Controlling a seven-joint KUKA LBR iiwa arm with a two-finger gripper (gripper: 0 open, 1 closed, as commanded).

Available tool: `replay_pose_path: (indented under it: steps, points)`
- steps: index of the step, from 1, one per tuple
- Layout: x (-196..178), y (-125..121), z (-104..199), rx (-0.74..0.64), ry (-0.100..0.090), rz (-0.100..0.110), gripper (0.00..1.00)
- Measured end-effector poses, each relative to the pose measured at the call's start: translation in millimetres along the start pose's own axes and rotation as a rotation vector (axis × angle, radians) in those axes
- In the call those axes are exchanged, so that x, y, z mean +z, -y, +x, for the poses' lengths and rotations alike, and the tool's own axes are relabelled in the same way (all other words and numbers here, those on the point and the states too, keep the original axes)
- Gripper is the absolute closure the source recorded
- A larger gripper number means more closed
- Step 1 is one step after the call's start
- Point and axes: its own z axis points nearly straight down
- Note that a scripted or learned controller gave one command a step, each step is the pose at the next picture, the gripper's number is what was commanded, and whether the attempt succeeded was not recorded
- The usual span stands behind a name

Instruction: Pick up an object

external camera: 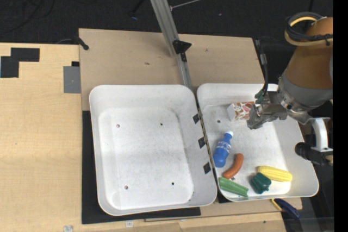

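The gripper (255,119) is positioned low in the right bin (304,190), just beside a small printed packet (242,110). Finger state cannot be told. A centred, vertical descent over the packet is advised before closure is commanded.

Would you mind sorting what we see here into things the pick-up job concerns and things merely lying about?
Job:
- tool, above the right bin
- crumpled wrapper beside it
- blue bottle
- red sausage
- yellow corn
- dark green block
- green pod

Lying about:
- left bin
- metal rail
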Motion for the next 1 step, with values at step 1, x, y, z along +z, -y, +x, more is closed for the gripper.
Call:
replay_pose_path:
  steps: [1]
  points:
    - [-3.5,-19.1,58.2,-0.001,-0.002,0.0,1.0]
